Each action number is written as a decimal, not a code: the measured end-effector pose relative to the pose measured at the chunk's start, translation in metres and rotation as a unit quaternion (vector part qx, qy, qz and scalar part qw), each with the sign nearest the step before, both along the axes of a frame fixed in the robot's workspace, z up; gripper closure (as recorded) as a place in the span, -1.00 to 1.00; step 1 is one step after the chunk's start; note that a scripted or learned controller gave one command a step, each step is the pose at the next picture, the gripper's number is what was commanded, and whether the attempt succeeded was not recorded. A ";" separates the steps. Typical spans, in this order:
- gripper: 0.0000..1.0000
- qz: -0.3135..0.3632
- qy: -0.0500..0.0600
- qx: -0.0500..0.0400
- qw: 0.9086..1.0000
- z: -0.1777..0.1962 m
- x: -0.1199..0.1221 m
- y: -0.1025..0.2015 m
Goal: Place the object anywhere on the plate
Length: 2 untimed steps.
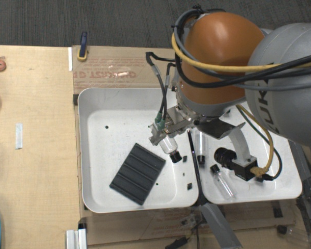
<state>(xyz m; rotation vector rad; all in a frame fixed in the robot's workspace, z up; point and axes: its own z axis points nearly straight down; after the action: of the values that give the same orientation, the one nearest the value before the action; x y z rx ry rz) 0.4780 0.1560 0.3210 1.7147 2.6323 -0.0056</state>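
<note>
Letters "KU" on grey arm [287, 82]

The two bins [93, 154] look like smooth white plastic with a slight sheen (small dark specks dot the floor). The ribbed black object [138, 173] is matt and looks like plastic or rubber. The arm [280, 82] has a satin grey shell and a glossy orange band [217, 45]. The bench top [31, 139] is pale matt wood, and brown cardboard [114, 71] lies behind the bins.
</note>
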 end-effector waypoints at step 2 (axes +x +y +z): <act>1.00 0.080 0.000 0.000 0.997 -0.034 0.052 -0.040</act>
<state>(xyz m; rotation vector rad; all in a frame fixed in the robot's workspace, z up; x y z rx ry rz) 0.5302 0.1165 0.2872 1.4996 2.7602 -0.0041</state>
